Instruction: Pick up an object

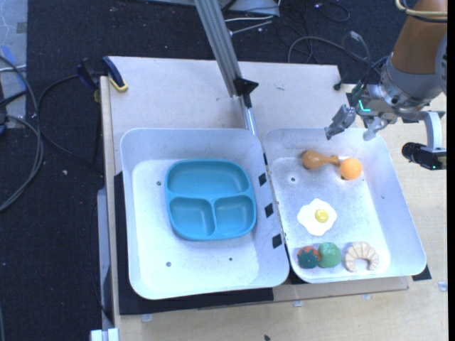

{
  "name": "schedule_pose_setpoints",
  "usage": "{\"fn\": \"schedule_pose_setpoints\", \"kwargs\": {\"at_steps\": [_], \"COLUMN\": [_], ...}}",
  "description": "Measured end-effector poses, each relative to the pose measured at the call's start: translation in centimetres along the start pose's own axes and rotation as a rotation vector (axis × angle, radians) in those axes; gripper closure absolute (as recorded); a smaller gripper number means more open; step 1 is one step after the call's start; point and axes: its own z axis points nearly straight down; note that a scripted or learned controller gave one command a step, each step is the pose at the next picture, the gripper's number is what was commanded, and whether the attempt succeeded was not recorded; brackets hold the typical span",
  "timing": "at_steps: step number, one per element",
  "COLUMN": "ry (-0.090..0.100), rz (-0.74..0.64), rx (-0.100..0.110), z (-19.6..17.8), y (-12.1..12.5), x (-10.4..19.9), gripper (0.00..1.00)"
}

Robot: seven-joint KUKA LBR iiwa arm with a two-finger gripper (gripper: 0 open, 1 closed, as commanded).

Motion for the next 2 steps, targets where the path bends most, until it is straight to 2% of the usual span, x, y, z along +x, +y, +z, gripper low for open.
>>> {"fn": "schedule_pose_setpoints", "kwargs": {"at_steps": [1,2], "ry": [0.000,0.000], "rz": [0.000,-0.003], "rx": [-0.002,0.004], "z": [-0.1,5.7], "y": [0.0,0.6], "x": [0.0,0.8], "gripper": [0.00,0.00]}}
